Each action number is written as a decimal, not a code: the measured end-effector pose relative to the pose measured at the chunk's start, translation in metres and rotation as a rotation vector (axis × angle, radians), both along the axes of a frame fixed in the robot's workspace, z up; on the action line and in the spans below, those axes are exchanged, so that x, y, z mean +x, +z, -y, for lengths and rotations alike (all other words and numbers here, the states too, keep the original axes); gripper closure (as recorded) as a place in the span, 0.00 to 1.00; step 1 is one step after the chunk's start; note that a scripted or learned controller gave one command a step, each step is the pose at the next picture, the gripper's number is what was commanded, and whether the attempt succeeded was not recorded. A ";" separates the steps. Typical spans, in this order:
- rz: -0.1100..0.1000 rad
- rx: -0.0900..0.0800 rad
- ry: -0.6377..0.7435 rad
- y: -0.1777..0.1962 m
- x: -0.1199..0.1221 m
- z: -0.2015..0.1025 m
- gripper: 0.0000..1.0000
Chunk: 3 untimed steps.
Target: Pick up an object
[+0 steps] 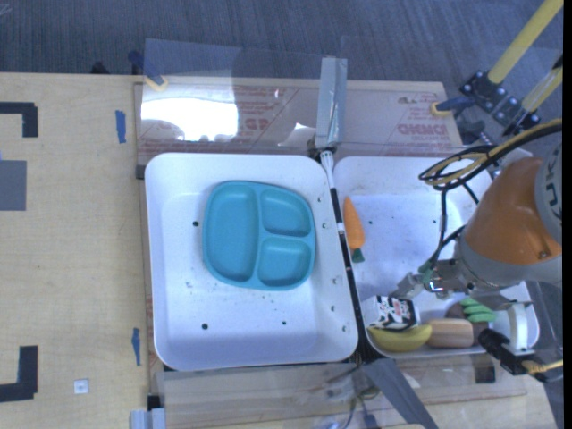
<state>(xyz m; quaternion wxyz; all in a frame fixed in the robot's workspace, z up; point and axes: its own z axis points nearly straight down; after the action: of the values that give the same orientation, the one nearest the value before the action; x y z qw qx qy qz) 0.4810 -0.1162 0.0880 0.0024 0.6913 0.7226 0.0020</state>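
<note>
Two white bins fill most of what we see, and we take the scene from big to small. The left bin (170, 239) carries a teal divided plate (259, 235), broad, stiff and flat, with a low rim that offers our claw little to bite on. The right bin (393, 213) lies under the arm (514, 222), whose grey and orange bulk covers its right half. The gripper (420, 284) hangs low over the near part of that bin, just above the toys; we cannot tell whether it is released or clenched, and we see nothing between its tips.

Several small toys crowd the near edge of the right bin. We judge the banana (400, 336) the likeliest target: light, probably hollow plastic, smooth and a bit slippery, curved, so we would take it across its thick middle. It lies against the bin's front wall, touching a tan roll (451, 332), which looks stiff and round and may spin away. A black-and-white toy (393, 311) sits just behind the banana, a green piece (478, 311) sits behind the roll, and a carrot (354, 226) lies apart by the wall between the bins.

The bin floor is smooth and slick. Room is tight at the front wall; the carrot has more space on its right.
</note>
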 end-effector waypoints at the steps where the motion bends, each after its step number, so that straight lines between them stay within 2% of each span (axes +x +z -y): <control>1: -0.004 -0.001 -0.148 0.011 -0.002 0.071 0.00; 2: -0.008 0.021 -0.091 0.002 0.002 0.092 0.00; 3: 0.004 0.005 -0.093 0.011 0.004 0.096 1.00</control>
<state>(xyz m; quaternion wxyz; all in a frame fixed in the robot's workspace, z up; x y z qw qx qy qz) 0.4851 -0.2120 0.0991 0.0021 0.7240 0.6898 0.0052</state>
